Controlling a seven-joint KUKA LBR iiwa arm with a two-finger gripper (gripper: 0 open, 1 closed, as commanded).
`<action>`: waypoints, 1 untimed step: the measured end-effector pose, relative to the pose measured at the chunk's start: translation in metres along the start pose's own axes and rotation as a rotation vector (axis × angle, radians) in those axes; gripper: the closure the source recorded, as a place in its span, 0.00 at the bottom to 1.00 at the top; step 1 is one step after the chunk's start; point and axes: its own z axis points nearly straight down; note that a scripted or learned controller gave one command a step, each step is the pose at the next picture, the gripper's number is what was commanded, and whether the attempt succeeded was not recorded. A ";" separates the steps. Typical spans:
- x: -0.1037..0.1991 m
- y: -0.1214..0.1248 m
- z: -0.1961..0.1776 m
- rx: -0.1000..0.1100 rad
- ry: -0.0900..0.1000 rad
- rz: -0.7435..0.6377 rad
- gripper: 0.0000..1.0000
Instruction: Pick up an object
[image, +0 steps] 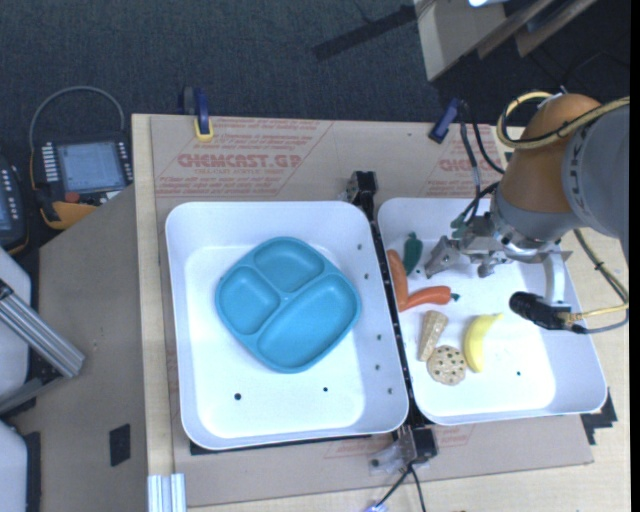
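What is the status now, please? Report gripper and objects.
Gripper above right bin, nothing seen held. Banana, cookie, carrot lying loose. Blue plate in left bin.

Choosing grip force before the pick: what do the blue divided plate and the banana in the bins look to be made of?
Blue divided plate: likely moulded plastic, one even colour, smooth with a soft sheen, rounded compartment ridges. Banana: probably a plastic or rubber toy, uniform bright yellow, no spots; real fruit can't be ruled out. Both look rigid from here.

A blue plastic divided plate (288, 315) lies in the left shallow white bin (195, 400), and a grey handheld screen pendant (88, 167) sits far left on the dark floor.
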 end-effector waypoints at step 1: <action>0.000 0.002 -0.014 -0.008 -0.001 0.000 1.00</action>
